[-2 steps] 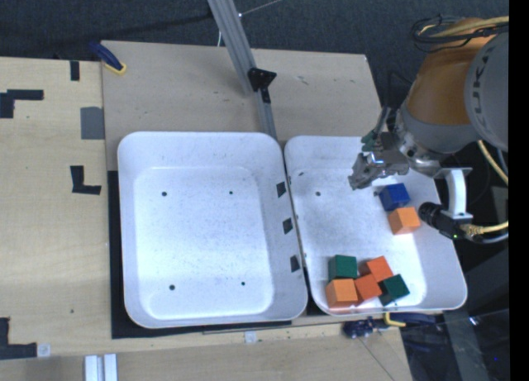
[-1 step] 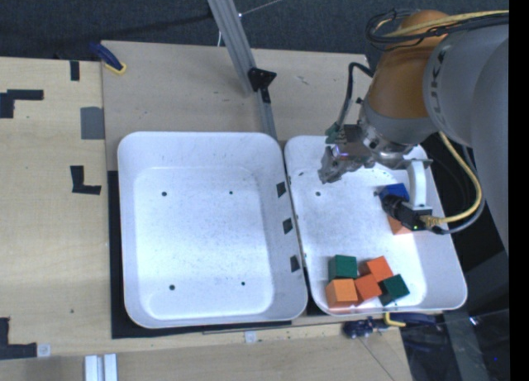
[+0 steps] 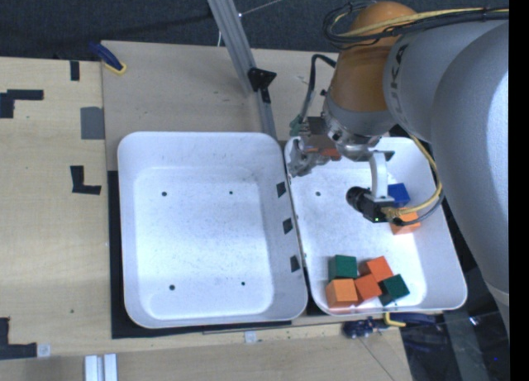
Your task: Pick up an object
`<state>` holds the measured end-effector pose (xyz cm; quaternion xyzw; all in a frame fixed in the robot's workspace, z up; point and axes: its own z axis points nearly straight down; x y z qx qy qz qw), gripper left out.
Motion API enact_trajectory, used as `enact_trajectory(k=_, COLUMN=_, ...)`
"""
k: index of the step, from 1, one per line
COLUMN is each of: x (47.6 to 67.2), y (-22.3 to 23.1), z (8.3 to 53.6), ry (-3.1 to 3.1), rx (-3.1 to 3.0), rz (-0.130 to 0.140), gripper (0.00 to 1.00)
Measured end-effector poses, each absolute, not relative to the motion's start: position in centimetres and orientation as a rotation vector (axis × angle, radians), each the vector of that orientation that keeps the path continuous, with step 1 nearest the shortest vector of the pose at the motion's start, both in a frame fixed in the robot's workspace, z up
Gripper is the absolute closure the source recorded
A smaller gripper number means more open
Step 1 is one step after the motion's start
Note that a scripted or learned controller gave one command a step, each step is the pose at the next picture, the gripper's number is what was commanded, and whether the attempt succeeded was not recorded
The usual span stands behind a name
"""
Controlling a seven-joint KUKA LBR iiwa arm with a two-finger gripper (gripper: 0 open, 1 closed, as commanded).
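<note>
Camera view shows the claw low at the far left corner of the right bin; I cannot tell its state. The blocks lie well apart at the near edge, so it may close on nothing. The arm hides one blue block partly.

Left bin lies open; blocks crowd right bin's near corner

1. Even, fairly bright overhead light falls across the counter.
2. The left bin glares white near its floor; soft shadow lines its walls.
3. The arm looms blurred at right.
</note>
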<state>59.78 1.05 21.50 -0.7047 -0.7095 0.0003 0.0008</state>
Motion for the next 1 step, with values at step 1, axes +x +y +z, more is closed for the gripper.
enact_trajectory(k=1, x=61.83, y=6.22, z=22.96, ry=-2.229, rx=-2.212, rz=-0.003, gripper=1.0)
